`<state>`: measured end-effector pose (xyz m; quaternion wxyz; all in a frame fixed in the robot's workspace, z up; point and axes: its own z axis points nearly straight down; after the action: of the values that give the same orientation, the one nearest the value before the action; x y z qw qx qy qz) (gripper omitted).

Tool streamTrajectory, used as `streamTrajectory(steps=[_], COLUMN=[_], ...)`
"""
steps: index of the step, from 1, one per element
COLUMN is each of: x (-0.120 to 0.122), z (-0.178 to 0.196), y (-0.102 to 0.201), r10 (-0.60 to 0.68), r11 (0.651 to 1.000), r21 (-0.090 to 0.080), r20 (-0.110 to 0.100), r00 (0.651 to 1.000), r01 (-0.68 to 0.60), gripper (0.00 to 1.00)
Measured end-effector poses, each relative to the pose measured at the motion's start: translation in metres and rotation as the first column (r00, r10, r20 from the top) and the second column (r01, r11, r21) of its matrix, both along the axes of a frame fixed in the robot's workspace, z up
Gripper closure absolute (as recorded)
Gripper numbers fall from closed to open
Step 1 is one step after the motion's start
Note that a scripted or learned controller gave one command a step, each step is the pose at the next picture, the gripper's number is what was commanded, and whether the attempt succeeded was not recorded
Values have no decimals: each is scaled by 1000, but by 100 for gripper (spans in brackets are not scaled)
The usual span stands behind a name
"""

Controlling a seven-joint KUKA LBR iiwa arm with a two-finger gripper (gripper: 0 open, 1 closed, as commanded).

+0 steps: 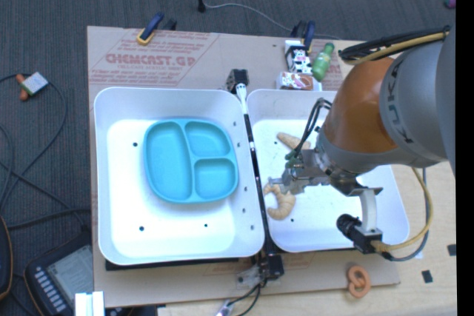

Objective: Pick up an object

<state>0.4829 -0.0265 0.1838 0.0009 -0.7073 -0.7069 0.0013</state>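
Gripper (285, 183), its grip state impossible to tell, hovers at centre-right over a tan curved piece (280, 202) in the right bin (396, 229), apparently lining up a pick.

Two shallow white bins sit side by side on one brown cardboard sheet (148, 59): the left bin (118, 233) and the right bin (392, 222). The left bin holds one light-blue divided plate (191, 160) with three compartments. In the right bin lie two tan, croissant-shaped pieces, one near the middle (289, 140) and one curled by the dividing rim (281, 201). One grey arm with one orange band (363, 111) reaches over the right bin. On the cardboard's far edge are two blue clamps, one at the left (151, 27) and one further right (308, 31), plus one green bottle (322, 61). One orange ring-shaped piece (358, 280) lies on the near edge.
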Motion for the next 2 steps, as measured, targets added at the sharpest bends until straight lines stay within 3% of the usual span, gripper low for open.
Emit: streamTrajectory(steps=[2], x=[0], z=[0], y=[-9], r10=[1], r11=[1000], r21=[1], r20=[1], r00=[1000], r01=[-1], gripper=[100])
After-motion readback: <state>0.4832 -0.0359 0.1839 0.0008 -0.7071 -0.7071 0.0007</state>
